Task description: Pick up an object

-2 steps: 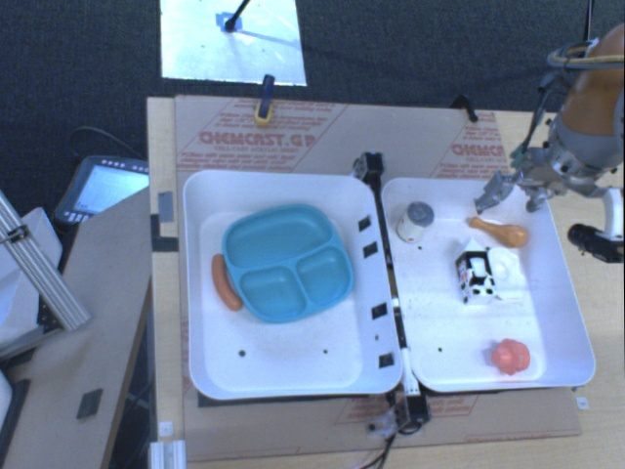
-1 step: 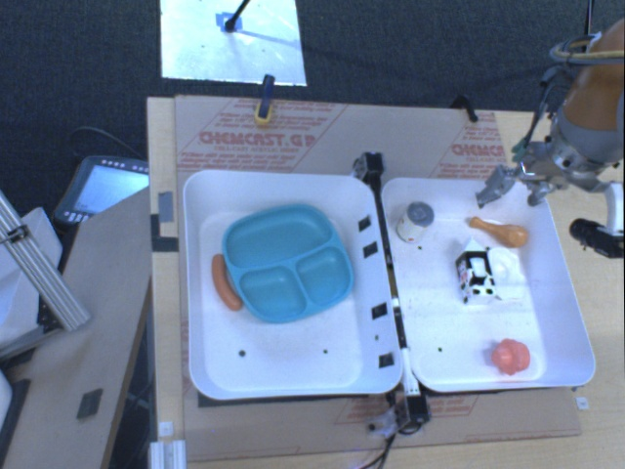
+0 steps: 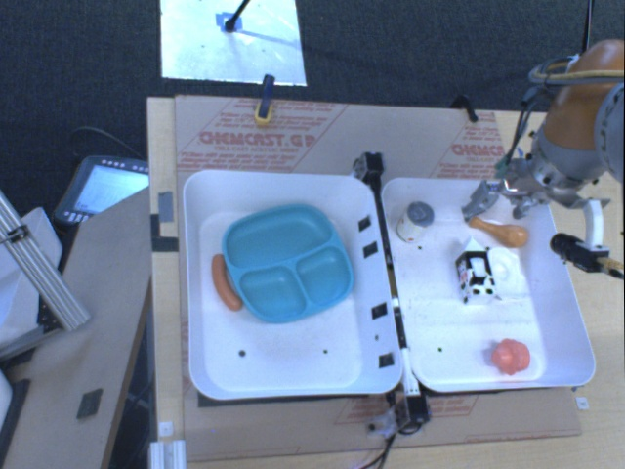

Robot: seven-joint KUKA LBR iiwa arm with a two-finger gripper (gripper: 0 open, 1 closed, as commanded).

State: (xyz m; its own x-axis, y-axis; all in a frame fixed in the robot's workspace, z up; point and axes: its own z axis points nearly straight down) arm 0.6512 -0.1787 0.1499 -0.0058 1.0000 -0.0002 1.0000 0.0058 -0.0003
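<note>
The gripper (image 3: 485,201) hangs over the right bin (image 3: 576,360), just beside the drumstick (image 3: 500,231), probably its target. Whether it is clenched, I cannot tell.

Grey arm (image 3: 586,154) with a broad orange band, thin looping cables, and a metallic silver tool (image 3: 503,195).

"CHEMCAST GP" printed in red, mirrored, on the board (image 3: 293,125), repeated at right

Landmark: the divider (image 3: 383,262) between both bins. Left of it lie the compartment tray (image 3: 288,262) and, beyond that, the sausage (image 3: 226,281). Right of it: cup (image 3: 417,218), drumstick (image 3: 500,230), cow figure (image 3: 476,274), and ball (image 3: 511,357) nearest the front.
</note>
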